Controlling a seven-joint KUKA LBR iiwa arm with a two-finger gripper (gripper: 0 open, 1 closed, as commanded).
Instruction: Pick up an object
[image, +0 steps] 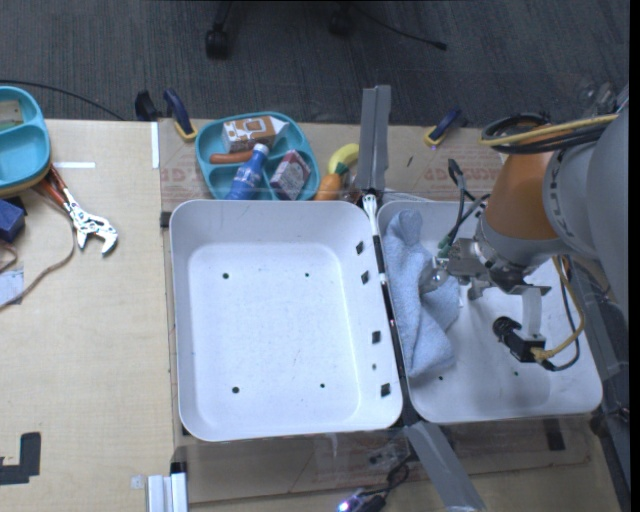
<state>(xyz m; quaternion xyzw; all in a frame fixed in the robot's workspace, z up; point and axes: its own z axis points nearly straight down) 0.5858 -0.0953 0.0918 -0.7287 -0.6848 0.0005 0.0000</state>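
Observation:
A crumpled light blue cloth (415, 305) lies along the left side of the right bin (500, 400), draped against the wall shared with the left bin. My gripper (441, 277) is low in the right bin, at the cloth's right edge about halfway down its length and touching or nearly touching the fabric. The grey arm with its orange band (520, 195) comes in from the right above it. The wrist body hides the contact point, so nothing can be seen held.
The left bin (190, 330) sits beside the right one. Behind the bins are a teal tray (212, 150) of small items and a yellow object (343, 158). A wrench (92, 230) lies on the wooden bench at left. Cables and a black fitting (512, 337) hang below the wrist.

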